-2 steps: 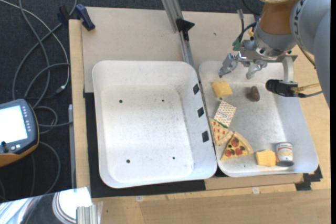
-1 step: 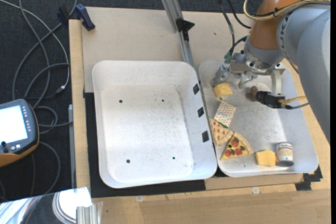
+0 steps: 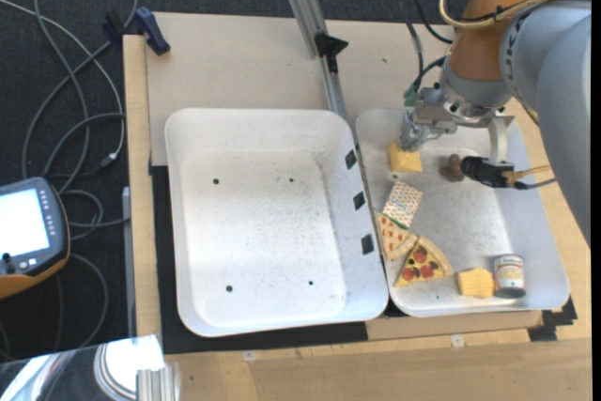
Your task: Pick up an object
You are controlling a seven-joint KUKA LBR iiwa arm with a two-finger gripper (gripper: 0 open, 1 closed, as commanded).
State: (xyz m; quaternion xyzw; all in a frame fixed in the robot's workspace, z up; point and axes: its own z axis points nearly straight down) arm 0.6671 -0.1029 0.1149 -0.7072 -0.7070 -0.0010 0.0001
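One gripper (image 3: 411, 138), grip state unclear, touches yellow block (image 3: 406, 161) near right bin's (image 3: 540, 244) far edge.

A robotics lab: cables (image 3: 70, 61) are trailing over dark carpet, a teach pendant (image 3: 28, 235) is lying at left.

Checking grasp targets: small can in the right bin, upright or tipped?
Upright. The can shows its round top, label band below, near the bin's front right corner, beside a yellow block.
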